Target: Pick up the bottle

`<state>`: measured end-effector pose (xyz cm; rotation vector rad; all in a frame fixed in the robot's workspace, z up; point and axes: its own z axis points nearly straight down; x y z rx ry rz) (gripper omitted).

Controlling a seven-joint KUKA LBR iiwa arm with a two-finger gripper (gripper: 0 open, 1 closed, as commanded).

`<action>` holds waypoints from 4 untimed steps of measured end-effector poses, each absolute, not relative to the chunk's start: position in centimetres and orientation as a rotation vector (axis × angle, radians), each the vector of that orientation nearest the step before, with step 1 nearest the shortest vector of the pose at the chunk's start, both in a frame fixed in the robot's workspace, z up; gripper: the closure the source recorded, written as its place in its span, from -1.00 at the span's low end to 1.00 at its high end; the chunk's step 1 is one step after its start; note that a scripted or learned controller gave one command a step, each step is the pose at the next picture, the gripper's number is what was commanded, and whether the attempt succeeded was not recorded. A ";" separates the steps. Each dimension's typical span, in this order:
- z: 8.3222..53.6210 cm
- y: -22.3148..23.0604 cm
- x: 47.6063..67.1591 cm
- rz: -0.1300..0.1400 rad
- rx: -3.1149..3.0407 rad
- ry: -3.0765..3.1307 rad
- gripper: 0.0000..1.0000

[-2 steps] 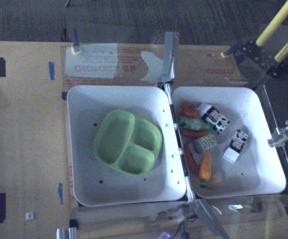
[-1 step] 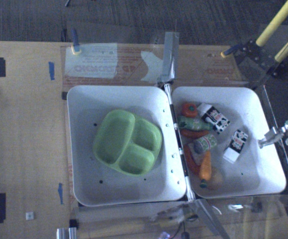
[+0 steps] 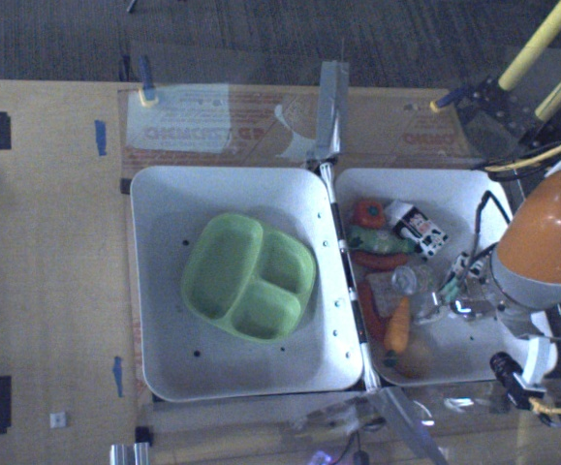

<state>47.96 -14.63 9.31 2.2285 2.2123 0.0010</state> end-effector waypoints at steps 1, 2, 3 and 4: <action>29.7 -10.1 63.8 0.000 2.329 2.106 -1.00; 20.4 -12.6 56.0 0.000 2.123 2.315 -1.00; 11.4 -14.0 49.5 0.014 1.783 2.559 -1.00; 12.5 -14.2 49.5 0.012 1.783 2.551 1.00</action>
